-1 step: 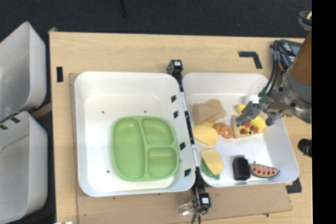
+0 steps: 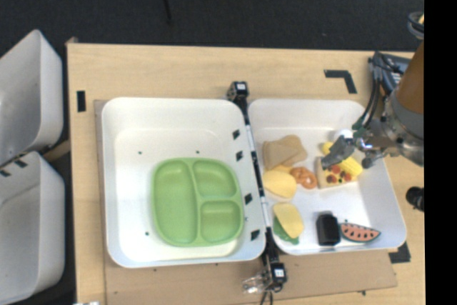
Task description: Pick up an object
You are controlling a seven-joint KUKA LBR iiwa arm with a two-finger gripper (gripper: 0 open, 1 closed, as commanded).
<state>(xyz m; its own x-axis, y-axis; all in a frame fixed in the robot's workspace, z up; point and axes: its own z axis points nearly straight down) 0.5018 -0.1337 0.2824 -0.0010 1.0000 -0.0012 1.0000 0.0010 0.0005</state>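
Here the arm (image 2: 410, 93) reaches in from the right, and its gripper (image 2: 341, 153) is low over the right bin (image 2: 378, 189), at the upper right part of it. I cannot tell if the gripper is released or clenched, because the view is too small and blurred there. Just below the gripper lies a small tray (image 2: 341, 173) with red and yellow pieces; the gripper seems to touch it or to be very near, I cannot say which.

In the same bin a brown bread slice (image 2: 284, 151) lies near the middle divider. Below it is a yellow lemon (image 2: 279, 183), and just beside the lemon a small orange piece (image 2: 305, 177). Lower down there is a yellow and green piece (image 2: 288, 221), then a black block (image 2: 328, 229), and just beside the block a watermelon slice (image 2: 359, 231) at the lower right corner.

The left bin (image 2: 125, 153) holds a green divided plate (image 2: 196, 201) with three compartments. Both bins stand side by side on the wooden counter (image 2: 178, 71).
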